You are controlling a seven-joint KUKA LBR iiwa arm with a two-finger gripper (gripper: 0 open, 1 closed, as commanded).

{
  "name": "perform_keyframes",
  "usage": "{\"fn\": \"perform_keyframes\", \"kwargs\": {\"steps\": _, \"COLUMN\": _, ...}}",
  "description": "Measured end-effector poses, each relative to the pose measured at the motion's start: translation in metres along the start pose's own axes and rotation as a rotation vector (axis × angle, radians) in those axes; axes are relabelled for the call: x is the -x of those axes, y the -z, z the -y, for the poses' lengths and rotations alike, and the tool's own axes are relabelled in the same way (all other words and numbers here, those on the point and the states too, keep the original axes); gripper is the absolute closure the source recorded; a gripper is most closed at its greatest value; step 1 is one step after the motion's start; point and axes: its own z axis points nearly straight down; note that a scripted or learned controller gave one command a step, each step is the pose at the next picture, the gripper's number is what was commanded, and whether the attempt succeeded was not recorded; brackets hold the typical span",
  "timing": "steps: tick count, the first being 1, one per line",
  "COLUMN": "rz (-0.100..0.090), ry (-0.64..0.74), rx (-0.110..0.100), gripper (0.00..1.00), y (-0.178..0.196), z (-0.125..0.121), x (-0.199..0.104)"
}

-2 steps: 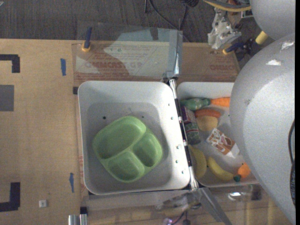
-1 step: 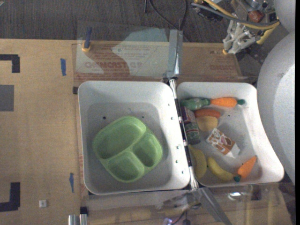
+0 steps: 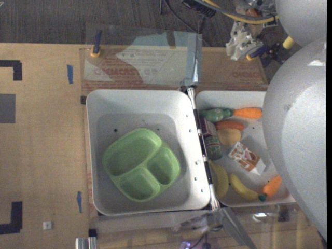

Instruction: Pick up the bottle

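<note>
The bottle (image 3: 211, 144) is small and dark, with a printed label of green and reddish tones. It lies on its side along the right bin's (image 3: 244, 96) left wall, just left of the toy foods.

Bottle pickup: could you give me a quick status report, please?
Gripper up beyond the bins, holding nothing visible. Bottle lying along right bin's left wall, untouched. Orange fruit and banana crowd it.
</note>
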Motion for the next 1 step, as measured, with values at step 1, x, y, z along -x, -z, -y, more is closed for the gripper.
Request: {"fn": "perform_keyframes", "kwargs": {"steps": 1, "rz": 0.003, "ry": -0.034, "rx": 0.0, "gripper": 1.0, "y": -0.0005, "z": -0.0109, "x": 0.0349}}
